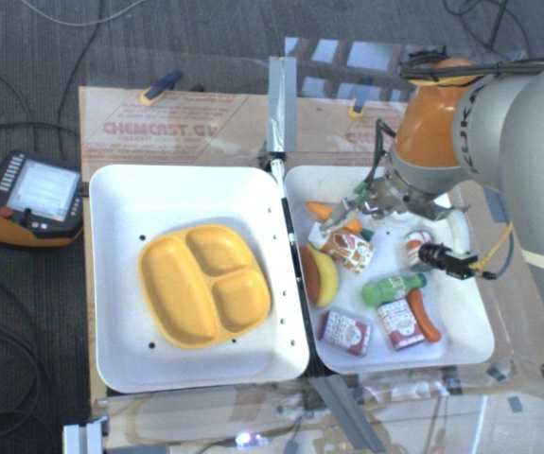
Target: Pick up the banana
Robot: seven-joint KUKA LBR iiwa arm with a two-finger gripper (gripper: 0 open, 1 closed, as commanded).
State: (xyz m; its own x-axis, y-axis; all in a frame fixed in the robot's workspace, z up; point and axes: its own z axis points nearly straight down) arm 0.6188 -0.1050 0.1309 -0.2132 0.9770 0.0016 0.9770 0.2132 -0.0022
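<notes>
Red packet point(345, 333) at bin front, banana point(325, 277) half-hidden, claw point(357, 208) indistinct

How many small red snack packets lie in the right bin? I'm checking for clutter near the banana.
2. One small red snack packet lies at the right white bin's front, below the yellow banana; the other lies right of it, beside the orange sausage. The arm may hide more.

Yellow divided tray point(205, 284) in left bin point(120, 348), banana point(324, 277) among food items in right bin point(470, 348), arm point(437, 130) above
</notes>
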